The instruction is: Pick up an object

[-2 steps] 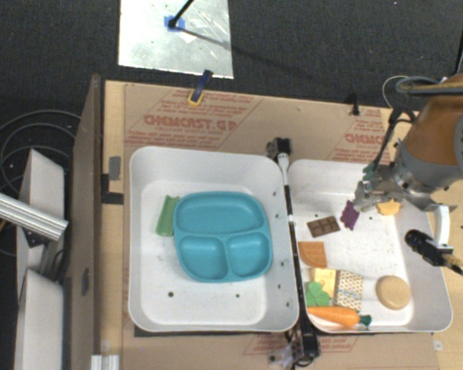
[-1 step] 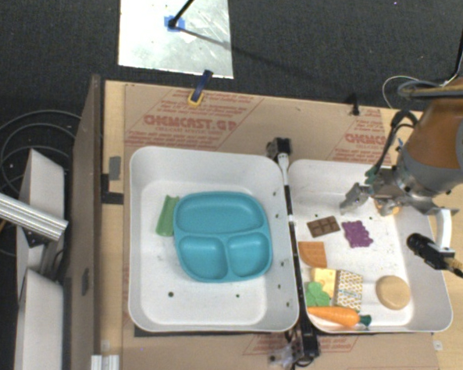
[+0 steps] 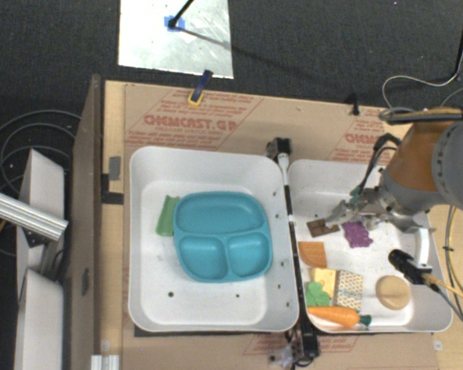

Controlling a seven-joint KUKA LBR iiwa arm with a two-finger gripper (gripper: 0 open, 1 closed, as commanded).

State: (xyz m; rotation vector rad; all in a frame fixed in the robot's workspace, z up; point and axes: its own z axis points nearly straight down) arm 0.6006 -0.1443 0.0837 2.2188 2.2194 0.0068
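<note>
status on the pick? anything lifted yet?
Done: the grey arm with the orange band has reached into the right white bin. In hand: nothing visibly lifted; the pincer sits low by the purple toy piece and the small brown block. Left: secure one object and raise it. The orange carrot and tan round piece lie untouched.
</note>
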